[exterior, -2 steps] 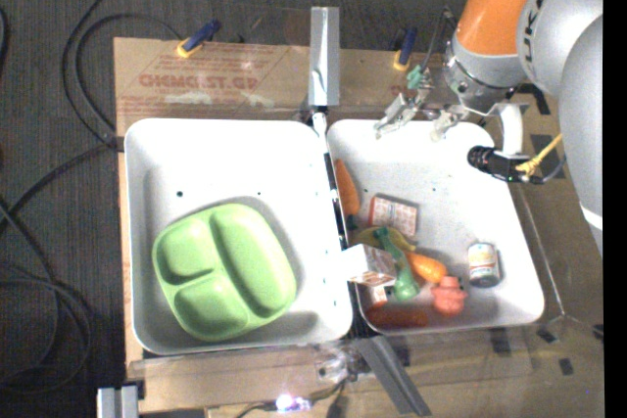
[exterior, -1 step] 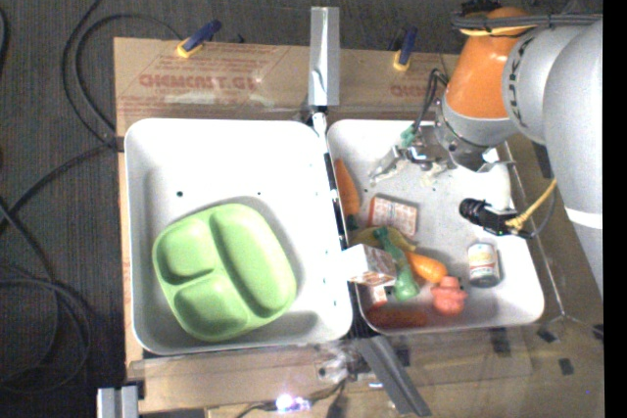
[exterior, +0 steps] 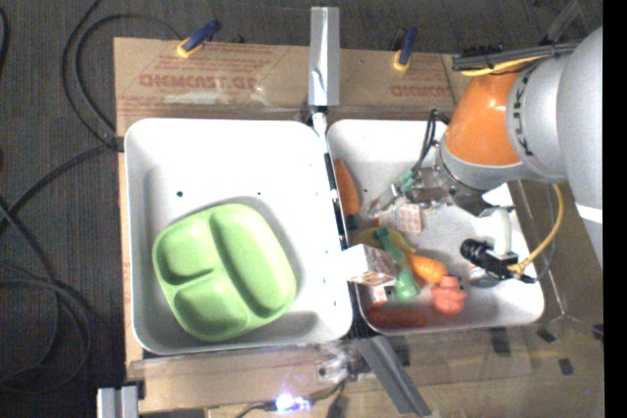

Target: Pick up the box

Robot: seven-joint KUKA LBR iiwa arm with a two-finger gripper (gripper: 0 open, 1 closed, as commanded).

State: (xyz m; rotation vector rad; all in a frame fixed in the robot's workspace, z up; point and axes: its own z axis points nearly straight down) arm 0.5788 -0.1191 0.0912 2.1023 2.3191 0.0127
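white box left of gripper

- The claw hangs over the right bin, near that bin's middle.
- Left of the claw, across the wall the two bins share, sits the left bin.
- A divided plate lies in the left bin, well left of the claw and nearer the view's bottom.
- Just below the claw, a heap of small toy foods lies in the right bin's near end.
- The box lies at the heap's left edge, below and left of the claw, touching the shared wall.
- Both bins rest on a cardboard sheet on the table; its bare strip lies behind the claw.
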